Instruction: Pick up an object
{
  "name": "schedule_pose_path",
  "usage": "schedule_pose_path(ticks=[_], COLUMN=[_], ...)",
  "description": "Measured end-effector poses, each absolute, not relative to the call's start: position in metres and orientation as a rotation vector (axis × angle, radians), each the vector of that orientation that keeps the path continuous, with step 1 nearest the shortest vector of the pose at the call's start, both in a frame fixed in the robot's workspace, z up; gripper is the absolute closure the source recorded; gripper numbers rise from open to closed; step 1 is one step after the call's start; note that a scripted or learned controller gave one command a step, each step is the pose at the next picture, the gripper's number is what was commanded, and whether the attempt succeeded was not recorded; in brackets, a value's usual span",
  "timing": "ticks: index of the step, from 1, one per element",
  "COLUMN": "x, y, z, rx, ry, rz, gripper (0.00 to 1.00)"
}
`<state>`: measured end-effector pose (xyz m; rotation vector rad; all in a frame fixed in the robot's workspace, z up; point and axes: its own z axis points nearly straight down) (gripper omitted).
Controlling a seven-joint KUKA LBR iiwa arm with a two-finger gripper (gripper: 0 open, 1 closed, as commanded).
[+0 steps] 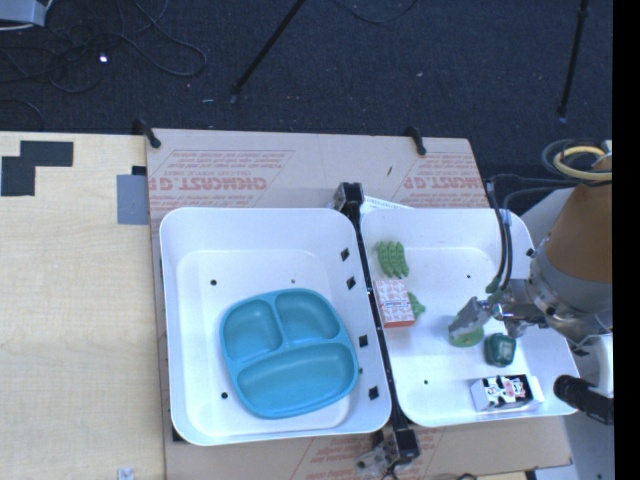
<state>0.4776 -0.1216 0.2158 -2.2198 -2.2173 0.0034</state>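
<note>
Green lump [466,337] | right bin [440,408] | touching hand [474,321] tip

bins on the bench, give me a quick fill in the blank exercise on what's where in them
1. The blue divided plate lies in the ____ bin of the camera view.
2. The plate has ____ compartments.
3. The small red and white box lies in the right bin close to the black ____ between the two bins.
4. The gripper hangs over the ____ bin, near a dark green object.

Missing words: left; three; divider; right
</note>
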Motion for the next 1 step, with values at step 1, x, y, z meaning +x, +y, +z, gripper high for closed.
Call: schedule_pose_path(ticks=[1], x=[0.4854], y=[-0.1255], z=[0.1592], rx=[-2.217], ry=[-2.216], rz=[0.006], gripper=[0.00])
